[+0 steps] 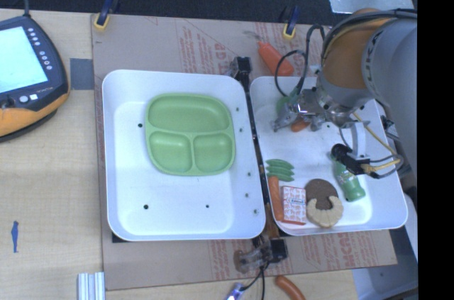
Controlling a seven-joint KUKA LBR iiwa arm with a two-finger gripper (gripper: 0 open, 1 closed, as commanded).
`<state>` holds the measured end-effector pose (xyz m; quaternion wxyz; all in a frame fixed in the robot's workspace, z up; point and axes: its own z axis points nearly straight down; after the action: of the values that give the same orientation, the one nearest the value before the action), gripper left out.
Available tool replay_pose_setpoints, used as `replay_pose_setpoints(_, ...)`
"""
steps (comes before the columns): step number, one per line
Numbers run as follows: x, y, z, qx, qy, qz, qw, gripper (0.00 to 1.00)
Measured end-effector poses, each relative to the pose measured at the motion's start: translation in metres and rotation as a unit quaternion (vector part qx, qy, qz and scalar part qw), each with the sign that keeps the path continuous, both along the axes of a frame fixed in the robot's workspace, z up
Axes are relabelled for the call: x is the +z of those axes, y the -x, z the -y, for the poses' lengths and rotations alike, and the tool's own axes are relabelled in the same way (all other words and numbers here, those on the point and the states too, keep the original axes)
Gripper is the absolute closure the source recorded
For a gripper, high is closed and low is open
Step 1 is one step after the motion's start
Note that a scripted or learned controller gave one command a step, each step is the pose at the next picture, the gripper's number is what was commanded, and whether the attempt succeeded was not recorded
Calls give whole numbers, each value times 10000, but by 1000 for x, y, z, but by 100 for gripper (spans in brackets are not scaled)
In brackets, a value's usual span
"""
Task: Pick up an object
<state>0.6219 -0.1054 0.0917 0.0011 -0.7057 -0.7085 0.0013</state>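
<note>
Reaching down into the right bin (386, 210), the gripper (296, 114) hangs over something small and orange-green at that bin's ten o'clock; whether it grips anything I cannot tell. Toward six o'clock lie a brown-and-cream cookie (323, 203), a red packet (293, 204) and a green pea pod (279, 168); a green bottle (350, 181) sits at four o'clock. The left bin (120, 150) holds a green divided plate (190, 133). Both bins rest on cardboard (177, 43) over a wooden bench (42, 185), with a control tablet (25, 71) at nine o'clock.
</note>
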Motion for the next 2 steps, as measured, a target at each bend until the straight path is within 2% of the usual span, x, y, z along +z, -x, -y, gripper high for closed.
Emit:
replay_pose_setpoints(1, 0, -34, 12, 3, -5, -4, 10000, 0)
replay_pose_setpoints(2, 16, -37, 12, 26, -4, 22, 10000, 100)
